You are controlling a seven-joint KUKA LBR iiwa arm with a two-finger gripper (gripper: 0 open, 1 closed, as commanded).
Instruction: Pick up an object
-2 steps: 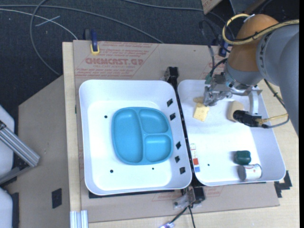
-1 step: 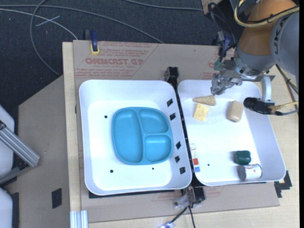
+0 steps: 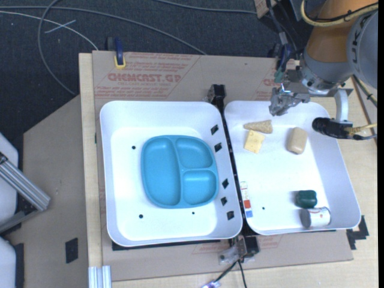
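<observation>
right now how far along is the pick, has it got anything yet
Nothing looks picked yet. The hand hangs over the far edge of the right bin, close to the tan wedge, with nothing seen in it. The yellow block, beige lump and green piece all lie in the bin. Descending, gripping and lifting remain.

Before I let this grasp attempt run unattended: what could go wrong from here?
1. The claw hangs at the right bin's far rim, so a straight descent might strike the rim.
2. The tan wedge and yellow block lie almost touching; grabbing one may shove the other.
</observation>
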